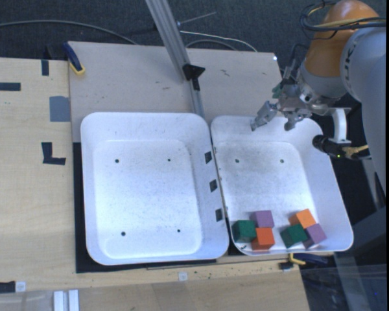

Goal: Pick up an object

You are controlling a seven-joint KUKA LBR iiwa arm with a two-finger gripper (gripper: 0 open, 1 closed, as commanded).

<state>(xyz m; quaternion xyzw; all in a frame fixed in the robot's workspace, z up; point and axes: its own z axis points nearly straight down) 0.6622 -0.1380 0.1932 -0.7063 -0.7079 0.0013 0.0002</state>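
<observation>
camera view: end effector (273,120) above right bin (327,173)

Left bin (142,186): white, finely speckled dark, with dark dots on the floor.
Right bin (272,173): white, same speckling.
Blocks in right bin: two purple (264,218) (316,232), two orange (304,218) (264,238), two green (245,230) (292,236).
Desk (26,173): pale wood with dark blue tape marks and a grey patch.
Arm (369,50): grey, orange band.
Tool (273,118): grey metal.
Pole (172,37): silver, black clamp.
Floor (246,5): dark grey.
</observation>
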